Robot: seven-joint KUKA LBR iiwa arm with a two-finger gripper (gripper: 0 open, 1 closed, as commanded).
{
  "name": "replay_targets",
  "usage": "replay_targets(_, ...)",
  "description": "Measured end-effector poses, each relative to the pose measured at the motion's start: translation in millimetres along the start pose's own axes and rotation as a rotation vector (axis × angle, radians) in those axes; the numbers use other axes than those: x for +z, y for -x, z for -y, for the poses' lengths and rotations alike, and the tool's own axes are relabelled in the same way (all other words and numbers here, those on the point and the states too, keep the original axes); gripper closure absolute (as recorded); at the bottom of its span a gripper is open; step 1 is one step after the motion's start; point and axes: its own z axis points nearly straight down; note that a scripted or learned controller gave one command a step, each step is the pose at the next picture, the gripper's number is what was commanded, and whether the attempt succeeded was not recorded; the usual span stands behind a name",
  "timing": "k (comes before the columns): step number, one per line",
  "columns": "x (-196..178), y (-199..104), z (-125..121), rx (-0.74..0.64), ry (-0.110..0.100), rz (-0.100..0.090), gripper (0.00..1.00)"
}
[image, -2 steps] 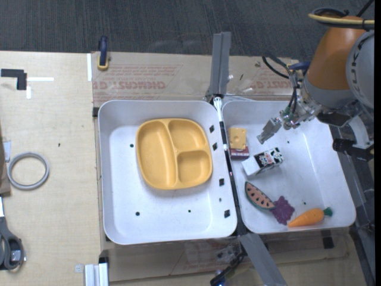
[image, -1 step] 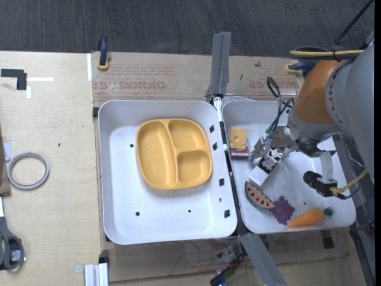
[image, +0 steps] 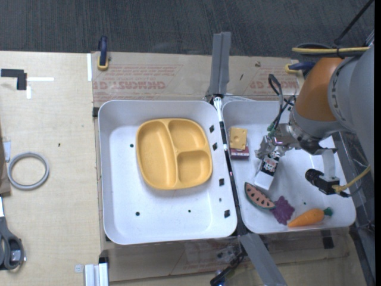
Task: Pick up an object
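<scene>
My gripper [image: 269, 158] hangs low over the middle of the right bin [image: 339, 219], reaching in from the right under the grey arm with its orange band [image: 315, 88]. Just below its tip lies a small white object [image: 264, 177]; I cannot tell whether the two touch. A yellow cheese wedge on a dark red block [image: 239, 142] sits to the gripper's left. A watermelon slice [image: 258, 196], a purple grape bunch [image: 283, 209] and an orange carrot [image: 308, 217] lie along the bin's near side.
The left bin [image: 119, 219] holds a yellow three-part plate [image: 174, 153]. A grey divider bar [image: 221, 64] runs between the bins. On the bench at left lie a grey ring [image: 27, 170] and scissors [image: 11, 249]. Black cables hang near the wrist [image: 321, 180].
</scene>
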Motion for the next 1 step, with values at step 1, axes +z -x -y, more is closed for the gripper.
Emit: replay_targets(1,-89.9,-48.0,1.9,-0.099,-0.002,-0.003,1.00)
